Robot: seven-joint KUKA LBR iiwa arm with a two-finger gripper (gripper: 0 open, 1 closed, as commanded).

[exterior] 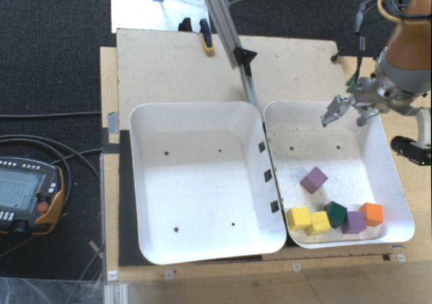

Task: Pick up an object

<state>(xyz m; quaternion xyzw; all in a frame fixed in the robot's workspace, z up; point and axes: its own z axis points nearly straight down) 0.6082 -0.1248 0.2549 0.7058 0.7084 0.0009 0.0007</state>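
Note:
Several small cubes lie in the right bin (391, 167). A purple cube (314, 180) sits alone near the bin's middle. Along the front wall runs a row: two yellow cubes (299, 217) (319, 222), a dark green cube (335, 213), a second purple cube (353, 221) and an orange cube (371, 213). My gripper (349, 114) hangs over the far edge of this bin, well behind the cubes. Its fingers (333, 111) are spread open with nothing between them.
The left bin (138, 161) adjoins the right one along a shared wall with black clips. A slanted metal pole (226, 22) crosses above the bench's back. A teach pendant (27, 194) lies on the floor at left.

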